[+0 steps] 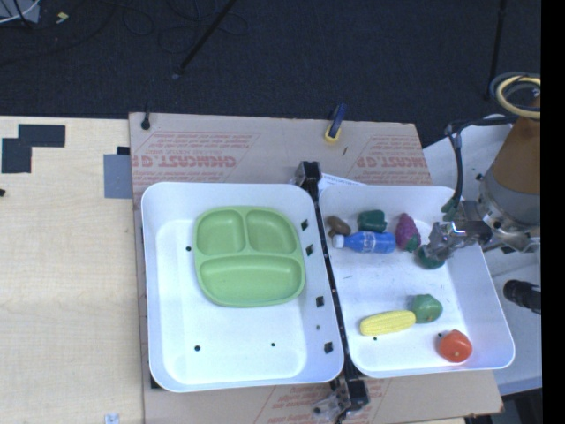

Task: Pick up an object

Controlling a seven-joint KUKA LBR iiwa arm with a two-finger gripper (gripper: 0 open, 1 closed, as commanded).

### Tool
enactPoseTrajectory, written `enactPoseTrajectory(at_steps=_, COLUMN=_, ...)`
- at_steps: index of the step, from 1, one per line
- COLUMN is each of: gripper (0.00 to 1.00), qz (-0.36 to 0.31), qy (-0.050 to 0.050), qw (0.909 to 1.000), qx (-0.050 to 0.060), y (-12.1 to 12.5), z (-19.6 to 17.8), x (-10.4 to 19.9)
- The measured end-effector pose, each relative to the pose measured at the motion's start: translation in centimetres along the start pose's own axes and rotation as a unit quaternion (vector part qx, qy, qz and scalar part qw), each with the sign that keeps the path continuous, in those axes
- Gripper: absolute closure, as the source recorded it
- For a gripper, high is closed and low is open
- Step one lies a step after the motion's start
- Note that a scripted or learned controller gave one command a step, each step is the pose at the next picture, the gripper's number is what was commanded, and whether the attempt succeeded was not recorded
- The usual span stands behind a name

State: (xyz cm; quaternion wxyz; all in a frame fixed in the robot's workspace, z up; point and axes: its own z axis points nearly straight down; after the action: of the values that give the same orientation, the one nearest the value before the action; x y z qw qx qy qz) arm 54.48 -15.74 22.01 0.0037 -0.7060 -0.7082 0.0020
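Note:
My gripper (436,244) hangs low over the right bin (481,281), near its right wall. A small dark green object (430,258) sits right under its tip, touching or nearly so; I cannot make out whether it is gripped. To the left lie a purple piece (406,231), a blue bottle (369,242), a dark green piece (372,221) and a brown piece (338,226). Toward the front of the bin are a yellow corn cob (387,323), a green pepper (426,306) and a red tomato (455,345).
The left bin (177,343) holds a green divided plate (249,256). A black divider with clips (322,272) runs between the two bins. The arm's grey body and orange band (521,166) rise at the right edge, with cables beside it.

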Motion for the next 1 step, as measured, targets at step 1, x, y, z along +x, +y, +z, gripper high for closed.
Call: enactPoseTrajectory(at_steps=1, gripper=1.0, qz=0.002, qy=-0.001, qw=1.0, qx=0.0, y=2.09, z=0.33, x=3.48)
